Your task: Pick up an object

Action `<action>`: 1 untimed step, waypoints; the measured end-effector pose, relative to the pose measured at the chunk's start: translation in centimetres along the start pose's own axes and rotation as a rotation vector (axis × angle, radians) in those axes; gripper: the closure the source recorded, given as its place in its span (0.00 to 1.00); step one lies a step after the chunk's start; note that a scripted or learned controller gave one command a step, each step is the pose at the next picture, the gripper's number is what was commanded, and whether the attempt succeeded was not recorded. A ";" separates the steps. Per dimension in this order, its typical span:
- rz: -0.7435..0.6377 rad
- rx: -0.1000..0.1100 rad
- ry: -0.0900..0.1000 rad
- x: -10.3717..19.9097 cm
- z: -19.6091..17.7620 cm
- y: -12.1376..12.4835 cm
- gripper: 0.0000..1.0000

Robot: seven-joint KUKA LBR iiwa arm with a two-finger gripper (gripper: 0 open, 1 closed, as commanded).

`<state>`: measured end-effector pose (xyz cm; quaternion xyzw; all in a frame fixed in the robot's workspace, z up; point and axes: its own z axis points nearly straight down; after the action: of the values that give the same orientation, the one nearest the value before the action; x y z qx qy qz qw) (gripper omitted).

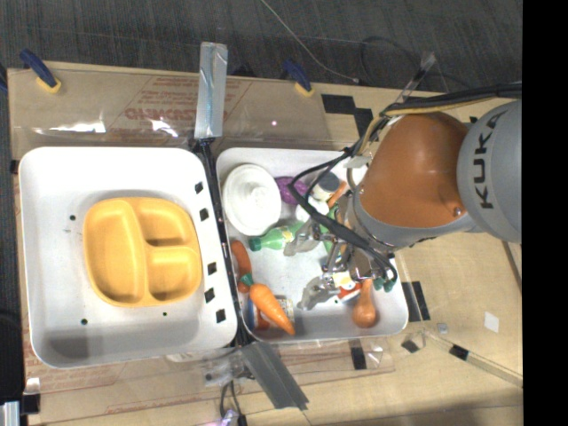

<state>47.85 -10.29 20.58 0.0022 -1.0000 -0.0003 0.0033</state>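
Hovering gripper [330, 284], grip state unclear, above slim orange carrot [269, 309] in right bin [399, 318].

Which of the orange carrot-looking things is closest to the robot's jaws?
The one on the right side of the right bin, the orange carrot just under the gripper. The other carrot lies farther off, by the bin's left wall.

fixed overhead camera, slanting down on both bins [35, 238]

right bin [266, 160] crowded, left bin [53, 327] roomier
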 end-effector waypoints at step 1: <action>0.035 -0.001 0.001 -10.5 2.9 -5.0 0.00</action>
<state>58.40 -15.20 17.61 -0.0151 -0.9999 -0.0008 0.0037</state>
